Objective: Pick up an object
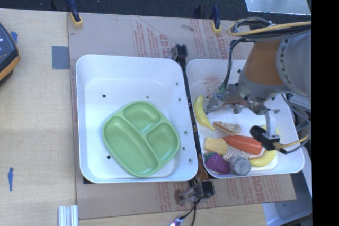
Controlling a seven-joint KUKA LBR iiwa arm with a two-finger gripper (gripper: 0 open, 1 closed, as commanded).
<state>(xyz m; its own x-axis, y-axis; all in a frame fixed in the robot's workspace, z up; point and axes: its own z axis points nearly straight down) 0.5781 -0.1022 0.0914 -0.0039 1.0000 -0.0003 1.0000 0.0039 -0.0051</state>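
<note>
Fingers (225, 106) sit low in the right-hand shallow white plastic bin (296, 129), grey metal prongs spread apart, nothing between them: open and gripping nothing. The grey arm with orange wrist band (265, 63) rises up-right of the fingers.

Pickable stuff, nearest first:
- curved yellow toy banana (200, 113) just left of the fingers, lying along the bin's left wall, not touching them as far as I can tell
- flat tan bread-like slice with a reddish stripe (226, 127) just below the fingers, apart from them
- long orange-red carrot-shaped toy (243, 144) below and slightly right, past the slice
- yellow cheese-like block (215, 145) below, touching the carrot's left end
- small speckled beige piece (231, 153) tucked under the carrot
- second yellow curved toy (263, 159) below-right, by the bin's front wall
- purple grape-like cluster (217, 163) and grey round lump (241, 166) furthest below, side by side at the front wall

All of these crowd the bin's front half.

Left of the fingers, past the divider wall: the second white bin (90, 92) holds a pale green three-compartment plastic plate (140, 137), lying flat in its front half, well apart from the fingers.

Both bins sit on a brown cardboard sheet (148, 34) on the wooden desk (32, 129). Two blue clamps (74, 10) pin the sheet's far edge.
</note>
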